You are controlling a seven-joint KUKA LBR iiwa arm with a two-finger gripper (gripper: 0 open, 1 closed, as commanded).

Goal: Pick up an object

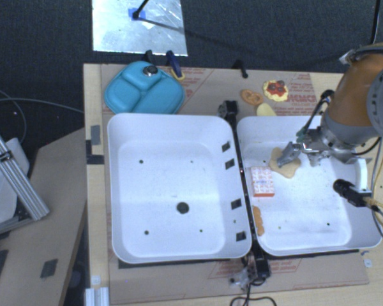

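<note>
Over the right bin (364, 234), the claw (288, 157) sits on a tan flat piece (287, 166), fingers spread, nothing visibly clamped between them.

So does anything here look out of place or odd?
Yes: a turquoise plastic divided plate and small toy foods lie on the bench behind the white bins, not inside them. A tan cookie-like piece sits wedged against the right bin's left wall.

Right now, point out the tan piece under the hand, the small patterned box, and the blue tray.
tan piece (287, 166): camera view, its lower lobe.
small patterned box (262, 182): camera view, middle of its top face.
blue tray (144, 89): camera view, centre of its divided top.
</note>
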